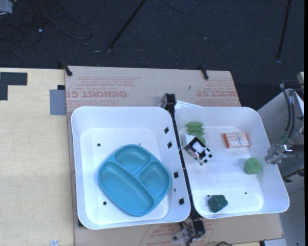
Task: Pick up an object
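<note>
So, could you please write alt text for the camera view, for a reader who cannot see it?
Two white bins sit side by side: the left bin holds a blue divided plate, the right bin several small objects, including a green round piece and an orange-red packet.

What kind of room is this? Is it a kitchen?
Probably not a kitchen, more likely a robot lab. Two white bins sit on a cardboard sheet, holding a blue divided plate and small toy-like things such as a green ball. Cables lie across the dark floor behind.
</note>
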Robot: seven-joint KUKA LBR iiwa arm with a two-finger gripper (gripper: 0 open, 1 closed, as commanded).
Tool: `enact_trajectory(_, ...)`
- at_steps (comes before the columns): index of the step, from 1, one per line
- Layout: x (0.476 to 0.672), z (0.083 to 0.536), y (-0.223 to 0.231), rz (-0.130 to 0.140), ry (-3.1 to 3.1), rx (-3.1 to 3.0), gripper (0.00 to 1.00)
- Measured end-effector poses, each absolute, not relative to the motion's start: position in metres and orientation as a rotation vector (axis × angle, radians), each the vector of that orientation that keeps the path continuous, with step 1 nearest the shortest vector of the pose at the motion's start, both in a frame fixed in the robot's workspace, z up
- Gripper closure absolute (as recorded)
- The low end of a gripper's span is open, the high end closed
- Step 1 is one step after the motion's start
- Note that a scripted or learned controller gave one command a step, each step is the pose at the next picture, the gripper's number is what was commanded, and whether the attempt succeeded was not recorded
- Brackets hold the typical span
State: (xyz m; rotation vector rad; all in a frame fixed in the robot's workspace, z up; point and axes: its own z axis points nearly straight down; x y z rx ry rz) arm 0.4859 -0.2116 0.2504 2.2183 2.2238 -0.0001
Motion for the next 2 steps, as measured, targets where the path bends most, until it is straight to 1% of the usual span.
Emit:
enact_trajectory(1, 0.495, 0.239, -0.155, -0.002, 2.232, 2.220, 1.00)
enact_trajectory(2, 0.496, 0.224, -0.103, -0.004, 2.232, 2.221, 1.00)
